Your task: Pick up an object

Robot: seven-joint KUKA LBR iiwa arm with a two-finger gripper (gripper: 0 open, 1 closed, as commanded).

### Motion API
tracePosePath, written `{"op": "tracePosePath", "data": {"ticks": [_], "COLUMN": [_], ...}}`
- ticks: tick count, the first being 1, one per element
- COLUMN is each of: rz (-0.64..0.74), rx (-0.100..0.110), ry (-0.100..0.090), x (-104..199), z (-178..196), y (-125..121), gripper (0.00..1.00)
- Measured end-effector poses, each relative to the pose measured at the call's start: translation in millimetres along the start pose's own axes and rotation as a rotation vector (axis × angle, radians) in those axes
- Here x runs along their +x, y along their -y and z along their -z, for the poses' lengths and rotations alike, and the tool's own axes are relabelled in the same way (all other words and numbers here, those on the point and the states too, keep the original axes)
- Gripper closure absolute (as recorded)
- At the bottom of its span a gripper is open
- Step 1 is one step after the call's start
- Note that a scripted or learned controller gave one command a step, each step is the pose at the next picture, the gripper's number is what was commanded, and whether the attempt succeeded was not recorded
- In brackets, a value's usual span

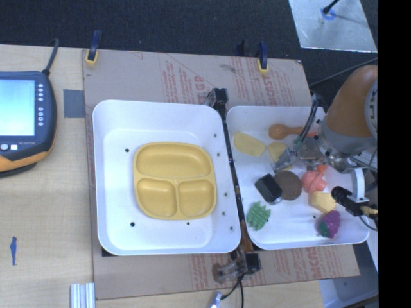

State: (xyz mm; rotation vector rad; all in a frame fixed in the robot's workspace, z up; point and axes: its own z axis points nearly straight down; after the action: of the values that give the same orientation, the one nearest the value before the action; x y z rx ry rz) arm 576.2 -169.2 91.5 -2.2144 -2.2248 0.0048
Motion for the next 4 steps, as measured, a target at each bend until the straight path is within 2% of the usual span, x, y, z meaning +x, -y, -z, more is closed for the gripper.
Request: {"op": "tracePosePath", "data": {"ticks": [1, 2, 3, 4], "rz": [0.003, 0.002, 0.002, -0.003], "rx": [0.001, 0.001, -0.005, -0.003], "ry": [0.001, 0.001, 0.001, 0.0], "x": [-0.8, -0.9, 65.6, -11.5], "z": [10.2, 10.2, 2.3, 44.7], "y": [0.0, 0.0, -62.1, -77.9], "gripper": [1.0, 0.0, 0.0, 0.0]}}
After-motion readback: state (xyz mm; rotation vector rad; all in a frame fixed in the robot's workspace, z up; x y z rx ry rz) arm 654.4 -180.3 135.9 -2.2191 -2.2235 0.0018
